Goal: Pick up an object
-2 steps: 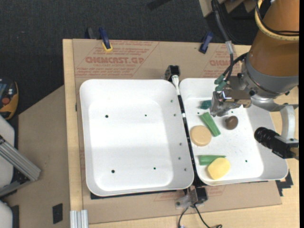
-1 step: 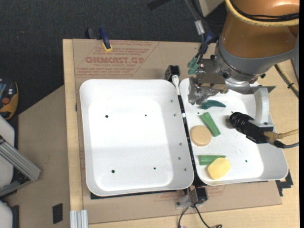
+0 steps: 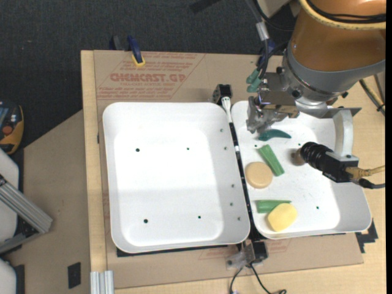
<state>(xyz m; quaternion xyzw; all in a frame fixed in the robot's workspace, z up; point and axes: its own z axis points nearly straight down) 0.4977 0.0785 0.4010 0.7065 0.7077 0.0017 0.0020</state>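
My gripper (image 3: 260, 121) hangs low over the back left part of the right bin (image 3: 349, 216). A teal curved piece (image 3: 275, 135) lies just in front of it, close to or touching its tip. Nearer the front lie a green block (image 3: 270, 160), a tan round disc (image 3: 258, 175), a flat green piece (image 3: 271, 205) and a yellow lump (image 3: 282, 217). A small brown thing (image 3: 297, 157) peeks out to the right of the green block, partly hidden by the robot's own parts.
The left bin (image 3: 165, 176) sits beside the right one, their rims meeting along a black divider (image 3: 236, 158). Both rest on a cardboard sheet (image 3: 153, 72) with a blue and yellow clamp (image 3: 135, 52) at its back edge.
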